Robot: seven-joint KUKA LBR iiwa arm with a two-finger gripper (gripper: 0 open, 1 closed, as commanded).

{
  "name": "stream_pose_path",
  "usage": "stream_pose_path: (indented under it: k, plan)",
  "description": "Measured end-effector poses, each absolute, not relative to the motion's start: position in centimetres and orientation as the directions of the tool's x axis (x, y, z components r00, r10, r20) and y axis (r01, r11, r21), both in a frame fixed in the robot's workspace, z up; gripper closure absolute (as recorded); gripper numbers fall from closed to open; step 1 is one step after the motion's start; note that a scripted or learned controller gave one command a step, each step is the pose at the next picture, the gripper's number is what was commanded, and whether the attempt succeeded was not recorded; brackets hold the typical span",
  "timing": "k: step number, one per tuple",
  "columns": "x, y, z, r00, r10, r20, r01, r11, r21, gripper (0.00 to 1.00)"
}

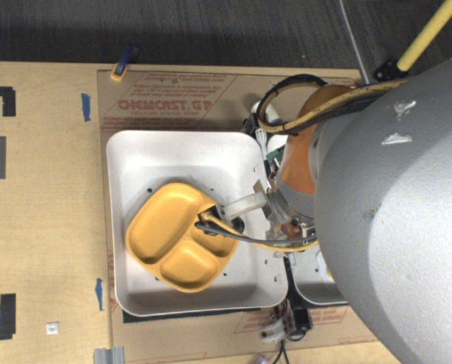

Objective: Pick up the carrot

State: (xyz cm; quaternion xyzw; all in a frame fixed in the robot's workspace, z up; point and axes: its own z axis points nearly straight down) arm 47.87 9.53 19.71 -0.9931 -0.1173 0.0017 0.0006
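Even, bright overhead light gives the white bin [127, 158] a soft sheen with faint shadows along its walls, while the grey arm [393, 218], close to the lens, looms large and soft-edged and the floor [173, 14] beyond the surface's [44, 203] far edge is dark.

Bulky grey arm [393, 203] in from right, orange band [298, 165] above wrist, end effector [280, 220] angled low leftward.

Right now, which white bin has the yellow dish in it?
The shallow white bin on the view's left holds the yellow divided dish; the right bin sits mostly under the grey arm.
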Motion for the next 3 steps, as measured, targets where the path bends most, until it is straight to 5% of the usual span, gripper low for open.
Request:
stream_pose_path:
  k: [1,2,3]
  plan:
    - [47.9,13.6,20.9,0.98,0.199,0.0,0.199,-0.98,0.0,1.0]
    - [48.0,10.9,26.0,0.98,0.198,0.001,0.198,-0.98,0.0,1.0]
    - [47.8,12.2,14.1,0.965,0.262,-0.005,0.262,-0.965,-0.004,1.0]
